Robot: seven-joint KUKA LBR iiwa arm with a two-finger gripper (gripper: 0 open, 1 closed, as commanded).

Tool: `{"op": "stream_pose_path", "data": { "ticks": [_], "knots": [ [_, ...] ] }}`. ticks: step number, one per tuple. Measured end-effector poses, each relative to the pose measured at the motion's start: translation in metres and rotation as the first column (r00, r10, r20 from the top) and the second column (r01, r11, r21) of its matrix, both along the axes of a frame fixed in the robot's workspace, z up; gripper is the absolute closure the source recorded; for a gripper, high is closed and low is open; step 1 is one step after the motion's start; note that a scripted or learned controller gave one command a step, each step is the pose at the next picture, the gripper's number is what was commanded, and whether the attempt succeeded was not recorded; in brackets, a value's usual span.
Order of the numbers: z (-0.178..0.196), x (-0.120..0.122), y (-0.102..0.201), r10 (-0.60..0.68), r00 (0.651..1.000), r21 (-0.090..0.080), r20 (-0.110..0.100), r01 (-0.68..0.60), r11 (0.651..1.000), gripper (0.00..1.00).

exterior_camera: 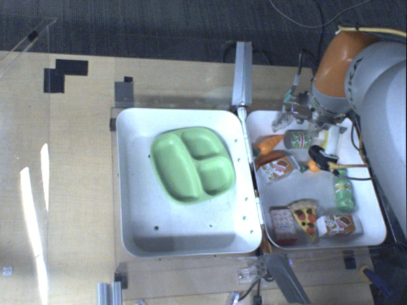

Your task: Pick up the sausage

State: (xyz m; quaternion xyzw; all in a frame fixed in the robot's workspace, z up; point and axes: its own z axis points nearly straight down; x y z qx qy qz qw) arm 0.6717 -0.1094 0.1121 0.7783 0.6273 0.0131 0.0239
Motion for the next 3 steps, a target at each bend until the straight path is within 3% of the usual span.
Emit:
{"op": "stream_pose_path", "data": {
  "ticks": [1,2,3],
  "knots": [
    [-0.0002,0.0065,0.002,-0.011,1.0,0.0,-0.017,0.011,1.0,0.0],
    [-0.0003,0.0065,0.002,-0.016,1.0,0.001,-0.017,0.016,1.0,0.0],
    [-0.0003,-0.0026,0.0061,0.001,1.0,0.0,0.002,-0.001,1.0,0.0]
  ]
}}
